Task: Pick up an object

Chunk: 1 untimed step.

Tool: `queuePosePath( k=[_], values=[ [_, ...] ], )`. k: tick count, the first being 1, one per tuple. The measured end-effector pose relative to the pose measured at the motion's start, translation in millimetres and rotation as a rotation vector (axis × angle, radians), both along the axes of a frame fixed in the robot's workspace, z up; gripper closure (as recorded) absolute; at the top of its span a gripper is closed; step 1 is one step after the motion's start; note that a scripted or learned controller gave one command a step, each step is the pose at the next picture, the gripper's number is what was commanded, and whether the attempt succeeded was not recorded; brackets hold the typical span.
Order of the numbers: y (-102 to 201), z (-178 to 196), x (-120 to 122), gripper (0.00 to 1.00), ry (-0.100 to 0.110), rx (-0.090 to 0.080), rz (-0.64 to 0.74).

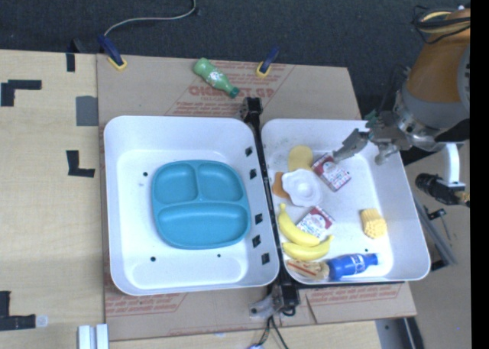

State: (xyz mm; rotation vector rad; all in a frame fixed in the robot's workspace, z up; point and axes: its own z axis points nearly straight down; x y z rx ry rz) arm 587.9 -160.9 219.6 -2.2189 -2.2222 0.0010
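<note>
The right bin (401, 210) holds several small objects. Among them are a red-and-white packet (334, 174), a yellow lump (300, 158) and a white fried-egg toy (301, 186). There are also a banana (300, 239), a second red-and-white packet (314, 224), a corn cob (372, 223) and a blue bottle (351, 265). My gripper (365, 150) hangs over the bin's upper right part, just right of the first packet. It is open, with one finger reaching toward that packet and nothing between the fingers.
The left bin (126, 149) holds a blue divided plate (201, 204). A green bottle (215, 78) lies on the cardboard behind the bins. A black divider (260, 179) separates the bins. The arm's orange band (439, 57) sits at the right.
</note>
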Motion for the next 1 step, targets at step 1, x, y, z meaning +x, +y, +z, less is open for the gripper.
queuePosePath(
  k=[1],
  values=[
    [55.2, -75.9, 33.1, 0.0, 0.002, 0.001, 0.0]
  ],
)
